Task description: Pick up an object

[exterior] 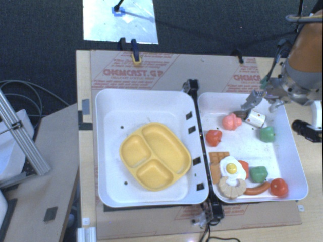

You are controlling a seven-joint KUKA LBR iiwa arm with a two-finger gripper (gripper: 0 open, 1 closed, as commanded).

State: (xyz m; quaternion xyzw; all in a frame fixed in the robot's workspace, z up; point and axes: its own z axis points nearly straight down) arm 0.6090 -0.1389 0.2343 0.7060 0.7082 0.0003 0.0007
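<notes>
Nearest the camera, along the front edge of the right shallow white bin, lies a cluster of toy food: a round beige cookie-like piece, a fried egg with a yellow yolk resting on an orange waffle square, a reddish-brown sausage, a red tomato in the bin's front right corner and a green pepper-like piece just behind the sausage. Farther back in the same bin sit a small red piece near the left wall, a pink lumpy toy, a small white block and a green rounded piece. The gripper hangs over the bin's back right part, just above the white block, its fingers spread with nothing between them. The grey arm with its orange band comes in over the bench's right edge. The left shallow white bin carries a yellow three-compartment plate. The bench shows printed cardboard behind both bins.
</notes>
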